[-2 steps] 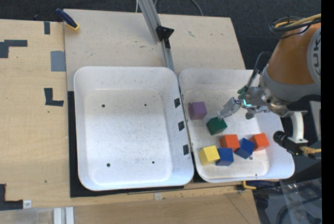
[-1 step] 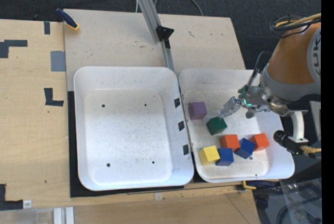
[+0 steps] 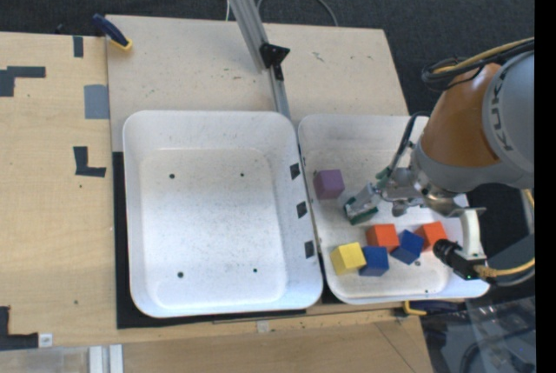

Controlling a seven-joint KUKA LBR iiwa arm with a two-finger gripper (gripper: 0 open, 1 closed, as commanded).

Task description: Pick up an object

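Observation:
The right bin holds several small blocks: a purple cube, a yellow cube, two blue blocks, and two orange blocks. A green object lies near the bin's middle. My gripper reaches in from the right and sits low right at the green object, its fingers close around it. I cannot tell whether the fingers clamp it. The grey and orange arm covers the bin's right side.
The left bin sits beside the right one, a raised divider edge between them. A metal rail slants down from the top to the bins' junction. A blue and yellow tool lies at the back left of the bench.

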